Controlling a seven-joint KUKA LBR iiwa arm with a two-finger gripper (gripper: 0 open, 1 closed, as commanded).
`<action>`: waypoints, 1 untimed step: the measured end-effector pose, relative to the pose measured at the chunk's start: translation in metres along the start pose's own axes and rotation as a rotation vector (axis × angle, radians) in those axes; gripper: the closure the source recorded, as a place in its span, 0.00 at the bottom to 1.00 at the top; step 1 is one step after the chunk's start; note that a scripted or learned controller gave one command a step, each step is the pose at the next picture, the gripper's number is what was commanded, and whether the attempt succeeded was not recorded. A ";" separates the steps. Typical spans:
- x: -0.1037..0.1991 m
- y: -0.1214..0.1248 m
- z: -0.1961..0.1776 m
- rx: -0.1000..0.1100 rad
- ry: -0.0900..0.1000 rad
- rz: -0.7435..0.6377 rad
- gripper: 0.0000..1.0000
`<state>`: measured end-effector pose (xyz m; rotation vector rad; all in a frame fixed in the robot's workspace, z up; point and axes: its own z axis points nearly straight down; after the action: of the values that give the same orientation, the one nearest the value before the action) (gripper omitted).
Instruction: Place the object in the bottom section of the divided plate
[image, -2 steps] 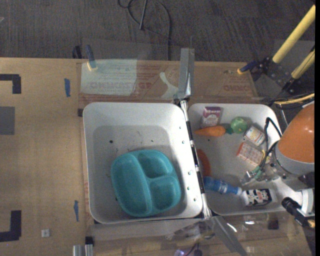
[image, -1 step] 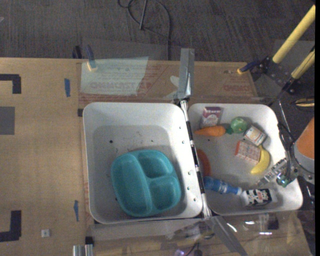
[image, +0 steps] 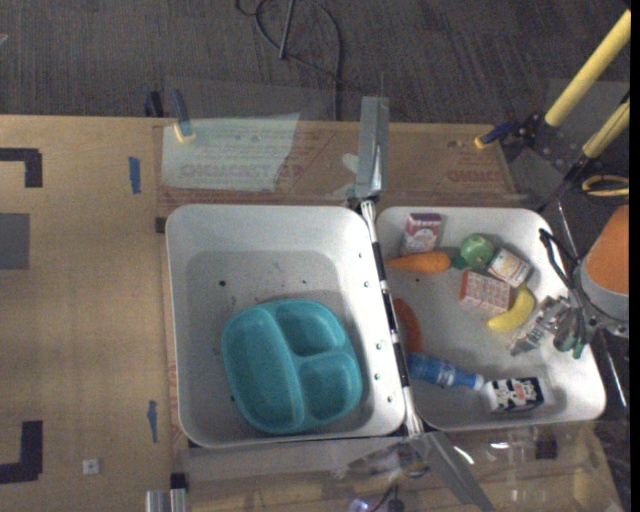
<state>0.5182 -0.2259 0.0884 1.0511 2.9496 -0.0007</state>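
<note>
Left bin (image: 190, 300): holds the teal divided plate (image: 290, 365), three sections, sitting toward the bin's near-right corner.
Target section: judged to be the large compartment along the plate's near-left side; the two smaller ones lie toward the divider.
Right bin (image: 585, 400): toy foods: carton (image: 422, 232), carrot (image: 422, 263), red piece (image: 408, 325) by the divider, water bottle (image: 445, 374), milk carton (image: 515, 394), cracker box (image: 485, 290), green apple (image: 478, 247), small jar (image: 508, 267), banana (image: 512, 311).
Task object: not specified; all candidates lie in the right bin, none on the plate.
Gripper (image: 545, 328): low over the right bin's right side, just beside the banana's lower end; nothing seen between the fingers.
Finger state: cannot tell, metalwork too blurred.
Arm pose: orange band and grey wrist at the view's right edge, reaching leftward, tool angled down and left.
Step in hand: pick, judged.
Advice: centre on one item, clear of neighbours; confirm the grip before lifting; cross the divider high; release low over the large compartment.
</note>
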 end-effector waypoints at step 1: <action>-0.032 0.029 0.000 -0.002 0.000 -0.409 1.00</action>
<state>0.5612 -0.2232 0.0884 0.4296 3.1017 -0.0017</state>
